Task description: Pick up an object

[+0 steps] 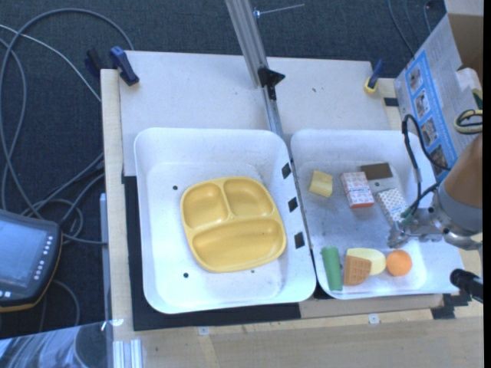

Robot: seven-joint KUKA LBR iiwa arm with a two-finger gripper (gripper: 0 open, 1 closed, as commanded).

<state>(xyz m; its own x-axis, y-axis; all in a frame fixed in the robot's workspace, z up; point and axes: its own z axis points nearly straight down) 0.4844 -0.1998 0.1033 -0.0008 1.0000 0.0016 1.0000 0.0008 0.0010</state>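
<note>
Orange ball, lower right of frame: light and smooth, I judge (likely to roll). I would pinch across its middle; gripper just above it, opening indiscernible.

Arm low, pincer pointing left

Your gripper sits in the right bin. Just before it lies the ball; to its left, the wedge and stick. Behind it, perhaps touching, a box. Far left, the divided plate occupies the left bin.
</note>
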